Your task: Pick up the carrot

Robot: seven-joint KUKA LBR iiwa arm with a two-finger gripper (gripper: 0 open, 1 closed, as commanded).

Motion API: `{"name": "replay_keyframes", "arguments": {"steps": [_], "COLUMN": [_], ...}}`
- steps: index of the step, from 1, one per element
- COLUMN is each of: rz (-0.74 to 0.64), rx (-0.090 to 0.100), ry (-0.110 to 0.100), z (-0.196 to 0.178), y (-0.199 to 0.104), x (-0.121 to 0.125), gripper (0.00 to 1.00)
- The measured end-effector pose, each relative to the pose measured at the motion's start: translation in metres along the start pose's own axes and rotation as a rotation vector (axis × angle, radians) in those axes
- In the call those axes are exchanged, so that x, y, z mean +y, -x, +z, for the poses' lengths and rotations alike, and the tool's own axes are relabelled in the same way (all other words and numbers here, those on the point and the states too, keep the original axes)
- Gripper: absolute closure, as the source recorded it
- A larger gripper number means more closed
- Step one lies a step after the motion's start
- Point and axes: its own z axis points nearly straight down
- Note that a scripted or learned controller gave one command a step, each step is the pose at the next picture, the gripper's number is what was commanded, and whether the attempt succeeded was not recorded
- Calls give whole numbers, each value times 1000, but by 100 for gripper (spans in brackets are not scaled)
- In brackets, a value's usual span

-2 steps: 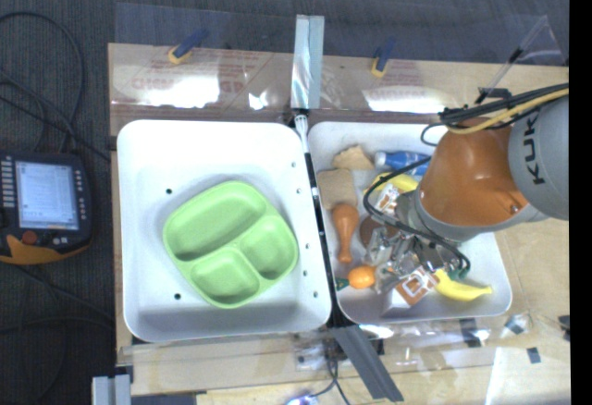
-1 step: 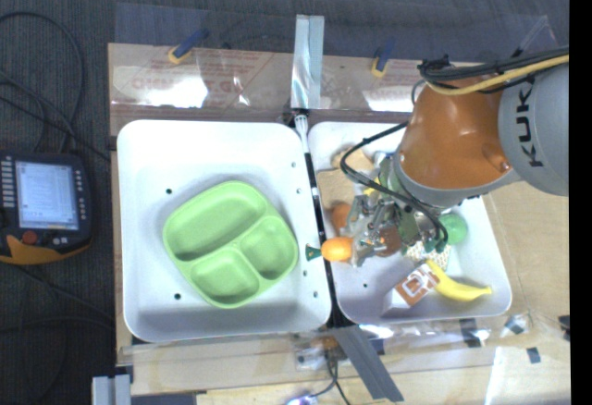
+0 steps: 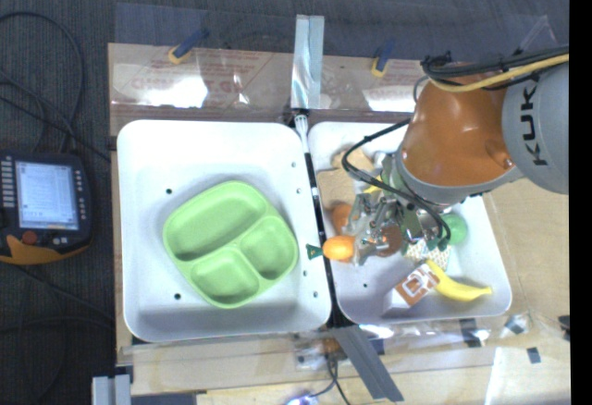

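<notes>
The carrot [image 3: 339,249] is a short orange piece with a small green top pointing left. It lies in the right bin [image 3: 481,306], hard against the divider between the two bins. My gripper [image 3: 374,233] hangs below the arm's orange band, just right of the carrot and very close to it. From above, the wrist and cables hide its tip. Whether it touches the carrot cannot be made out.
Around the gripper in the right bin lie a yellow banana [image 3: 459,288], a brown and white packet [image 3: 416,283], a green round item [image 3: 454,227] and another orange piece [image 3: 341,213]. In the left bin [image 3: 148,153] sits a green divided plate [image 3: 231,242].
</notes>
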Motion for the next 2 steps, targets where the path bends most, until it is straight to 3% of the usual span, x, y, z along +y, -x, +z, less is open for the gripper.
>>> {"name": "replay_keyframes", "arguments": {"steps": [1,2], "rz": [-31,-72], "rx": [-4,3], "ry": [0,2], "z": [-65,-67], "y": [-13,-1], "x": [-8,8], "gripper": [100,100]}}
